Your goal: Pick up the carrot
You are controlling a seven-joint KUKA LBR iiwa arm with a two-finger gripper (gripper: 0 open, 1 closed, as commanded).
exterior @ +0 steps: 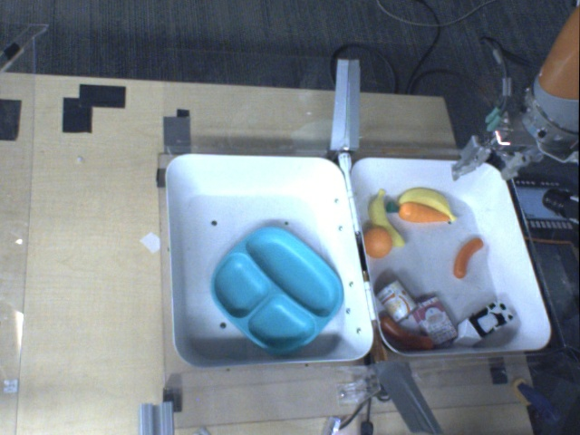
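Observation:
The carrot (422, 213) is orange with a green top and lies near the back of the right bin (530, 284). It rests against a yellow banana (428, 198) just behind it. My gripper (494, 159) hovers over the bin's back right corner, up and to the right of the carrot and well apart from it. Its fingers (470, 161) stand spread, open, with nothing between them.
The right bin also holds a second banana (380, 219), an orange (378, 241), an orange sausage-shaped piece (468, 256), crumpled packets (418, 317) and a black-and-white item (492, 318). The left bin (195, 198) holds a blue divided plate (277, 286). A metal post (346, 107) stands between the bins at the back.

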